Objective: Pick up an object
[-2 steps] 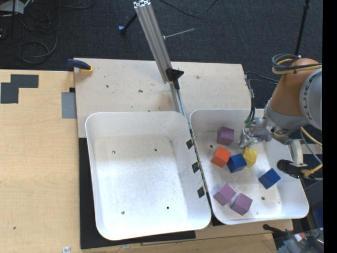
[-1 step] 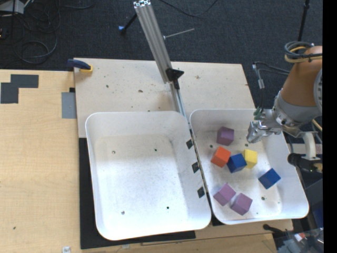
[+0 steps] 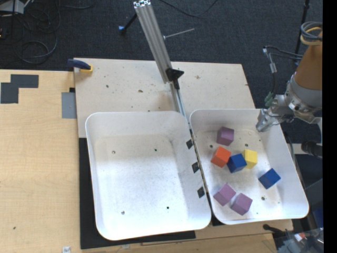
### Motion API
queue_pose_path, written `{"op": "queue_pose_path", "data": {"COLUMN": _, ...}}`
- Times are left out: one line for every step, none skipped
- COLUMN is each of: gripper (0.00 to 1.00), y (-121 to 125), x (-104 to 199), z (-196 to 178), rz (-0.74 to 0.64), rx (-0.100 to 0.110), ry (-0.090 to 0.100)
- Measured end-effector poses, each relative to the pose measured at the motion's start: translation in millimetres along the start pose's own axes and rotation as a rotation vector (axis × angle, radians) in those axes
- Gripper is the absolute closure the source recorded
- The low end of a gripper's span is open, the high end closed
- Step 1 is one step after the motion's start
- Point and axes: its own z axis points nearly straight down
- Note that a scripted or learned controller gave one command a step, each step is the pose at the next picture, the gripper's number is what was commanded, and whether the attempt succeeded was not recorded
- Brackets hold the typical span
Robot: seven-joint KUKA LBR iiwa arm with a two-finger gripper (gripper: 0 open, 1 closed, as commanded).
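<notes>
Reaching from right, arm (image 3: pixel 305 83) overhangs right bin (image 3: pixel 295 162).

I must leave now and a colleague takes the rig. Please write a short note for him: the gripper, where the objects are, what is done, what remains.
Gripper: at the upper right edge of the right bin, nothing seen between its fingers; open or shut cannot be told.
Objects, all in the right bin: purple cube at top; orange cube, blue cube and yellow cube clustered mid-bin; second blue cube to the right; two purple cubes near the front.
Done: nothing picked.
Left: the whole pick.
</notes>
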Motion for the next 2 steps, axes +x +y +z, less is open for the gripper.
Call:
{"op": "queue_pose_path", "data": {"gripper": 1.0, "y": 0, "x": 0, "z": -6, "rz": 0.0, "rx": 0.006, "ry": 0.002}}
{"op": "queue_pose_path", "data": {"gripper": 1.0, "y": 1, "x": 57, "z": 5, "rz": -0.003, "rx": 0.009, "ry": 0.004}}
